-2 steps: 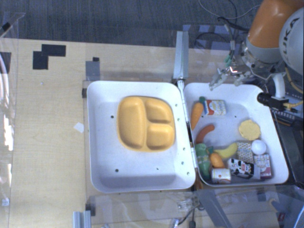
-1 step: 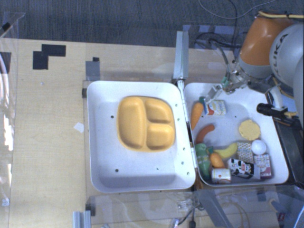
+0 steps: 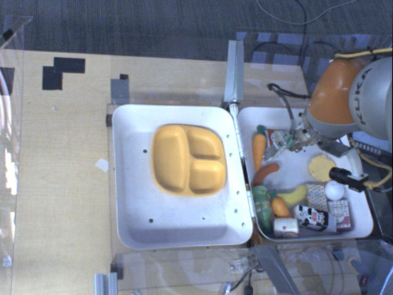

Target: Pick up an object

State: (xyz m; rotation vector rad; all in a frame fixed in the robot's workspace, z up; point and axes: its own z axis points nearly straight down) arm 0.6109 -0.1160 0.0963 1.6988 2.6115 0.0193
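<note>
The right bin (image 3: 367,225) holds a pile of toy food. A carrot (image 3: 259,149) stands along its left wall, with a red sausage (image 3: 265,173) below it. A yellow banana (image 3: 295,195), a green piece (image 3: 262,200) and a small orange piece (image 3: 280,207) lie lower down. Along the front are a can (image 3: 285,227), a black-and-white carton (image 3: 312,217) and a pink box (image 3: 339,214). A white ball (image 3: 334,190) and a flat yellow disc (image 3: 321,166) lie at the right. My gripper (image 3: 288,140) hangs low over the bin's back part, just right of the carrot's top.
The left bin (image 3: 132,183) carries a yellow divided plate (image 3: 187,158). A metal post (image 3: 233,72) rises between the bins at the back. The arm's orange band (image 3: 331,97) and grey body (image 3: 374,97) cover the right bin's back right corner. Cables trail behind.
</note>
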